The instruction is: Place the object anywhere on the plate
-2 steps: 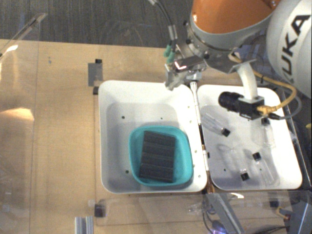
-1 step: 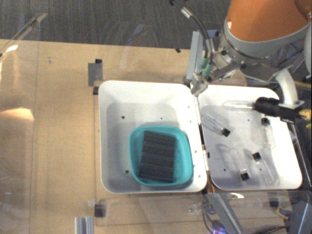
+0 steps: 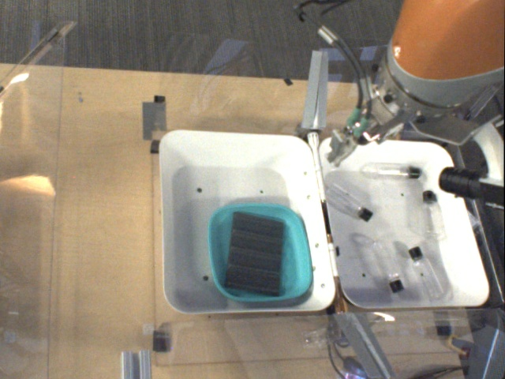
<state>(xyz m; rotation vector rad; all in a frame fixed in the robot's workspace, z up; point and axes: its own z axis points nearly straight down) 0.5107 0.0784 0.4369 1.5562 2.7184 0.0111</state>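
A teal plate [image 3: 259, 251] sits in the left bin [image 3: 181, 212] on the wooden surface [image 3: 79, 212], toward its near side, with a dark ribbed block [image 3: 255, 252] lying flat on it. The right bin [image 3: 465, 279] holds several clear tubes [image 3: 390, 171] with black caps. The arm [image 3: 446, 30] hangs over the right bin's far edge; its end effector [image 3: 341, 146] is near the divider, and I cannot tell its state.

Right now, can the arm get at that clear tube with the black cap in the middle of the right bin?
Probably yes. The clear tube lies flat and apart from the other tubes in the right bin, nothing over it, and the arm hangs just above that bin's back edge.
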